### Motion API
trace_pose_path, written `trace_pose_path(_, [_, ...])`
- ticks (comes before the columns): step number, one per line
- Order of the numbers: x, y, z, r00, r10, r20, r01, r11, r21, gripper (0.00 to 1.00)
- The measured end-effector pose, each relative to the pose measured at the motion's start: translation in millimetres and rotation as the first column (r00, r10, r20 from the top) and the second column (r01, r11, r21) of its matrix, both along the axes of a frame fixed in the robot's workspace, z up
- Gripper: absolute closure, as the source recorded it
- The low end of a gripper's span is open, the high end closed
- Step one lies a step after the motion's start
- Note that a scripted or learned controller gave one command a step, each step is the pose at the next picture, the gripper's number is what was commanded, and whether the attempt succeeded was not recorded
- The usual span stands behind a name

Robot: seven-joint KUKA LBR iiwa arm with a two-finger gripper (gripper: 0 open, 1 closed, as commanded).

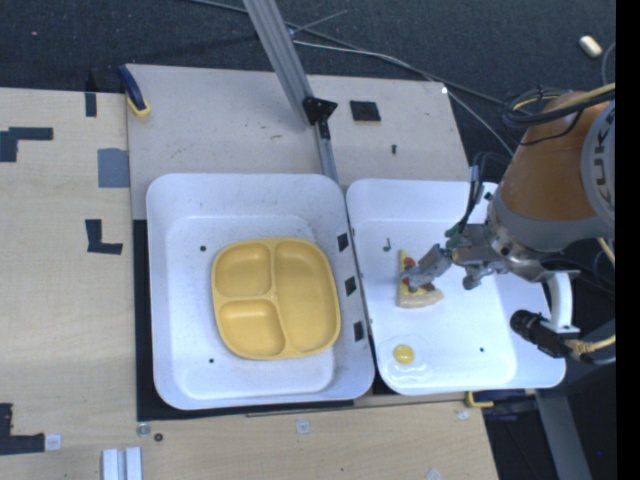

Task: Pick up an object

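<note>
Reaching hand [428, 273] seemingly touching pizza slice [416, 290].

Smooth matt yellow plastic tray [275, 298], glossy white plastic bins [250, 193], pale wood-look bench [60, 268], metal pole [275, 33]

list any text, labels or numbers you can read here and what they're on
"KU": partial dark letters on the orange band of the arm, cut off at the picture's edge.
No print readable on the yellow divided plate, the white bins or the small toy food pieces.
</note>
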State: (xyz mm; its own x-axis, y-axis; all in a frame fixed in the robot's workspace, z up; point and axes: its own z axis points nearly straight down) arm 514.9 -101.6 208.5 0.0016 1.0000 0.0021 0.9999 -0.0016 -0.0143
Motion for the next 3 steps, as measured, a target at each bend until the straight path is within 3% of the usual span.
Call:
trace_pose_path(1, [2.7,0.1,5.6,1.000,0.003,0.012,-0.003,1.000,-0.001,0.00])
trace_pose_path(3, [3.5,8.0,-102.3,1.000,0.002,0.006,-0.002,1.000,-0.001,0.00])
